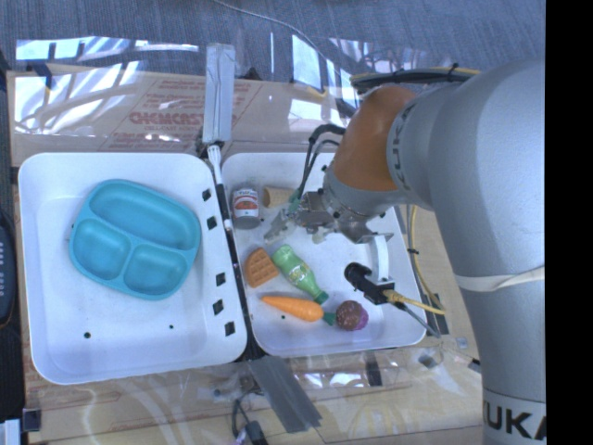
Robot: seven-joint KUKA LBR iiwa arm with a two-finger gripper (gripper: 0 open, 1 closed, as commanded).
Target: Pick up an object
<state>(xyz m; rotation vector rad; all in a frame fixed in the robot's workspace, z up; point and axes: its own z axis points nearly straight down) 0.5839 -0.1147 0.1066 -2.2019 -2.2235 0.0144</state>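
My gripper [289, 219] hangs over the upper middle of the right bin [398, 336], pointing left. Just left of it stand a small brown can [246, 206] and a beige cork-like piece [276, 195]. Below the gripper lies a green bottle [298, 273], with an orange waffle-like piece [261, 267] to its left. A carrot [292, 307] and a dark red ball [351, 315] lie near the bin's front wall. Nothing shows as held by the gripper.
The left bin [46, 341] holds a blue divided plate [134, 239]. A grey divider strip [219, 91] runs between the bins at the back. The bulky grey arm [463, 174] covers the right bin's right side.
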